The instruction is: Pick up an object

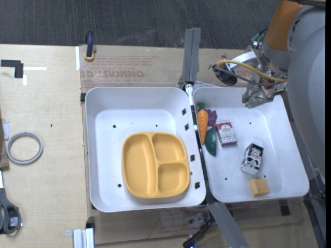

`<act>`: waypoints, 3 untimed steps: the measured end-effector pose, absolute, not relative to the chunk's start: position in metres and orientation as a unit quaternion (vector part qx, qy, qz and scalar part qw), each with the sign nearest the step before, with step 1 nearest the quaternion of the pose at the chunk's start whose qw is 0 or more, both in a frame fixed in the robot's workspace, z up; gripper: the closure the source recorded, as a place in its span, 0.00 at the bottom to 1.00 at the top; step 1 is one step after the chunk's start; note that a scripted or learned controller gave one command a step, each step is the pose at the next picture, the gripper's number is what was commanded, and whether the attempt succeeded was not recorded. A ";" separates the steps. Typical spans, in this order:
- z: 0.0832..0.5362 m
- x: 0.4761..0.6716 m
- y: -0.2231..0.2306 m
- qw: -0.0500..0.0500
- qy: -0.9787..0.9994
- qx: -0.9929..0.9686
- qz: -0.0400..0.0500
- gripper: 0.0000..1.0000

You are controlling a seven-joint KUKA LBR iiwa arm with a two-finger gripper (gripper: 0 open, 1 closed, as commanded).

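Observation:
The right bin (pixel 289 154) holds several small objects. An orange carrot (pixel 202 119) lies along its left wall, with a purple piece (pixel 201 107) above it and a dark green piece (pixel 211 141) below it. A small red box (pixel 225 133) sits beside the carrot. Nearer the middle lies a black-and-white patterned carton (pixel 253 158), and a tan block (pixel 259 186) rests near the front wall. My gripper (pixel 257 96) hangs over the bin's back right corner, well apart from all of these objects, with nothing seen in it.
The left bin (pixel 103 138) holds a yellow divided plate (pixel 155 164). A grey ring (pixel 23 148) and scissors (pixel 9 216) lie on the bench at the far left. The arm's grey body (pixel 310 87) covers the right side of the bench.

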State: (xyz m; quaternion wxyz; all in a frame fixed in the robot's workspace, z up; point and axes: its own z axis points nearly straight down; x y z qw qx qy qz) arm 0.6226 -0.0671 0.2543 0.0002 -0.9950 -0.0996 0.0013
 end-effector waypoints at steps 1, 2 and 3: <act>0.098 0.618 -0.103 0.001 -0.121 -0.993 0.003 1.00; 0.226 0.609 -0.033 0.000 -0.100 -0.995 0.001 1.00; 0.226 0.608 -0.034 0.000 -0.099 -0.995 0.002 0.00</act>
